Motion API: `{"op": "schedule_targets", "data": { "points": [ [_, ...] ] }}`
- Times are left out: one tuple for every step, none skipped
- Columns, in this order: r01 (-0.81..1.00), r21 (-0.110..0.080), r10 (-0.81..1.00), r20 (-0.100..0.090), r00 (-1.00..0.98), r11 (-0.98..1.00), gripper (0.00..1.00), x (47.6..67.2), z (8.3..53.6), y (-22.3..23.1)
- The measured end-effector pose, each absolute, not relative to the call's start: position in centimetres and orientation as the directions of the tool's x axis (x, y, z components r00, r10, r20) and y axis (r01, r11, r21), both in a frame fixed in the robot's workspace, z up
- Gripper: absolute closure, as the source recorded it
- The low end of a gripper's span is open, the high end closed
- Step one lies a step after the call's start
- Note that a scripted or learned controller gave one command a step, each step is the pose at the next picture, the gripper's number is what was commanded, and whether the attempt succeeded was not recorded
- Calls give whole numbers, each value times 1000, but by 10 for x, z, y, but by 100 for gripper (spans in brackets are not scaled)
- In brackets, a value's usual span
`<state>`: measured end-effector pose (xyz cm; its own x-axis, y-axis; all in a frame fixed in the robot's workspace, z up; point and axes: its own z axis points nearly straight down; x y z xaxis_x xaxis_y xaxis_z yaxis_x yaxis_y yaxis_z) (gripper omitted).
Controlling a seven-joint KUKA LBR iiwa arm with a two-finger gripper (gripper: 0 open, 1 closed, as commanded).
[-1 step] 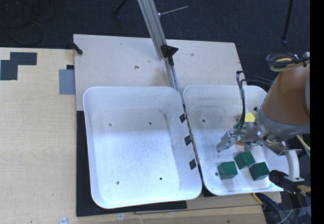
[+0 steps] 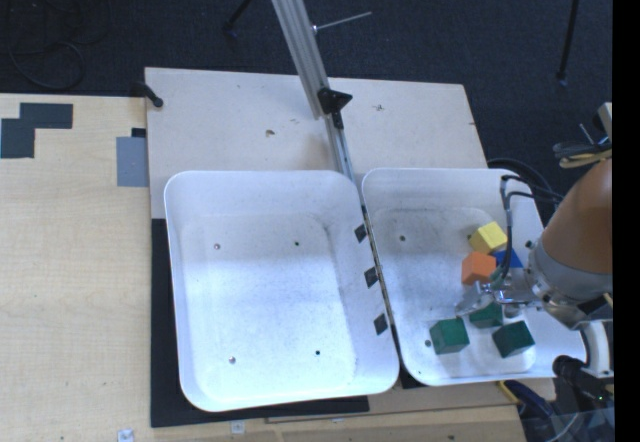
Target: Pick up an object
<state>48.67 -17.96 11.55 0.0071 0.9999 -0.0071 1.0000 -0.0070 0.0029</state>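
My hand point(image 2: 490, 295) sits low in the right bin point(image 2: 420, 200), down among the blocks, and I cannot tell how it is set or whether it has anything. A dark green block point(image 2: 487, 315) lies right under it, touching or nearly so. The orange block point(image 2: 477, 268) is just behind the hand, the yellow block point(image 2: 490, 236) behind that, with a blue one point(image 2: 513, 258) half hidden beside them. Two more green blocks lie just in front: one point(image 2: 449, 334) toward the left bin point(image 2: 200, 200), one point(image 2: 513, 338) toward the near rim. My worry is crowding: closing here I may nudge the orange block or pinch an edge, and the green one could slip out as I lift.
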Motion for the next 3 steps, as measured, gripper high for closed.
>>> {"op": "schedule_targets", "data": {
  "points": [
    [1000, 2, 1000, 2, -5, 5, 0, 488, 164, -126],
    [1000, 1, 1000, 0, -2, 2, 0, 491, 111, -160],
    [1000, 0, 1000, 1, -1, 1, 0, 538, 92, -168]
  ]
}}
